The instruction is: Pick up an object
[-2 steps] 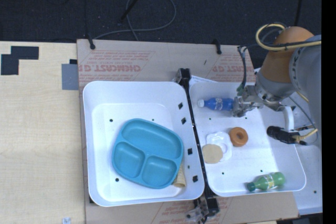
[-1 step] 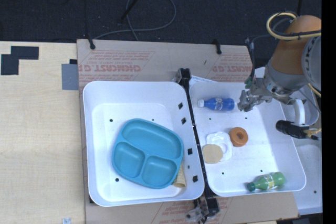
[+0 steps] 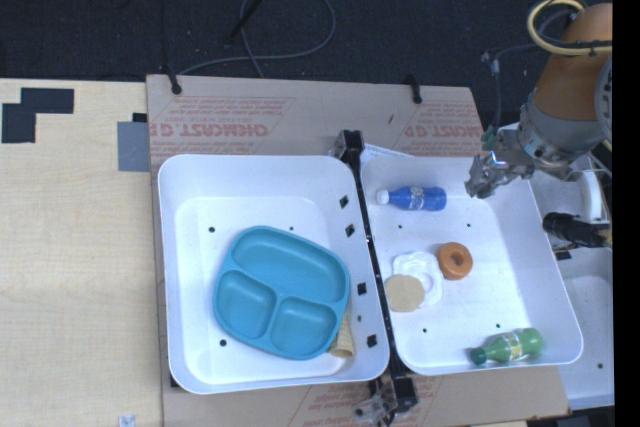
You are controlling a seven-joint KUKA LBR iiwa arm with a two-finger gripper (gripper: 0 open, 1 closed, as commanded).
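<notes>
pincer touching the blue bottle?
Apart. The camera view shows the pincer over the right bin's far right corner, with bare white floor between it and the blue bottle lying to its left.

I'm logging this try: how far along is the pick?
Done: nothing lifted; the blue bottle, donut, green bottle and tray all lie in the bins. In hand: the gripper hangs at the right bin's far edge. Left: descend, grasp, lift.
</notes>
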